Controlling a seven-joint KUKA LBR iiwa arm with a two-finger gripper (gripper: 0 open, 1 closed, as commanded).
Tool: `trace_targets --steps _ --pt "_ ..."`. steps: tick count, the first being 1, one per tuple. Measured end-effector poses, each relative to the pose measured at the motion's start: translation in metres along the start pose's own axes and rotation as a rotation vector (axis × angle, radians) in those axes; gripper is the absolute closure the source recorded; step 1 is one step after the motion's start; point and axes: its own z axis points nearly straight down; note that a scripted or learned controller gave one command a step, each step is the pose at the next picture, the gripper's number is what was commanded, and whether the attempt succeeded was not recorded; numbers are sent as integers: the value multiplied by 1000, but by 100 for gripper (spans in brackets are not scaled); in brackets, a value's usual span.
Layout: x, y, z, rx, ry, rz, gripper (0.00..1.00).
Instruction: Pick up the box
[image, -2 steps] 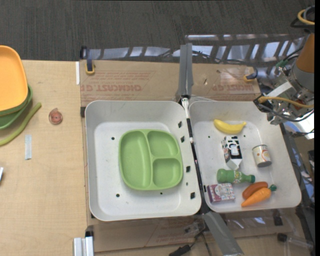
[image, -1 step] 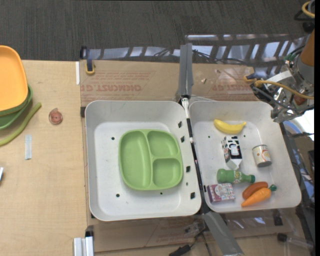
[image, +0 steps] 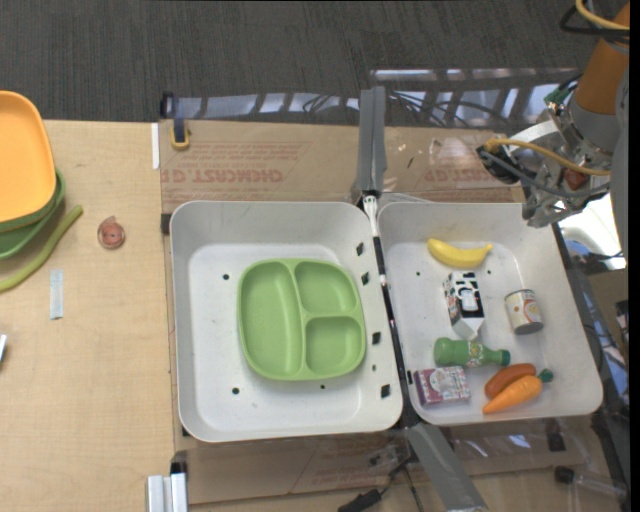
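Two bins: the left bin (image: 200, 300) holds a green plate (image: 300, 320); the right bin (image: 560, 300) holds banana (image: 459, 252), box (image: 443, 385), bottle (image: 470, 352), carrot (image: 515, 388), can (image: 523, 311). The gripper (image: 545, 200) is at upper right; whether it is wide or narrow, I cannot tell.

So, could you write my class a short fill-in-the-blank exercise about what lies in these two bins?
1. The green divided plate lies in the ____ bin.
2. The banana lies in the ____ bin.
3. The small pink box lies just below the green ____.
4. The carrot is ____ in colour.

Missing words: left; right; bottle; orange
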Motion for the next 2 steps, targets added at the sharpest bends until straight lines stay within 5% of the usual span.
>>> trace_targets --steps 1,2 --pt "-61 15 -110 0 -1 -117 100" --pt "-69 22 -40 2 -1 1 100"
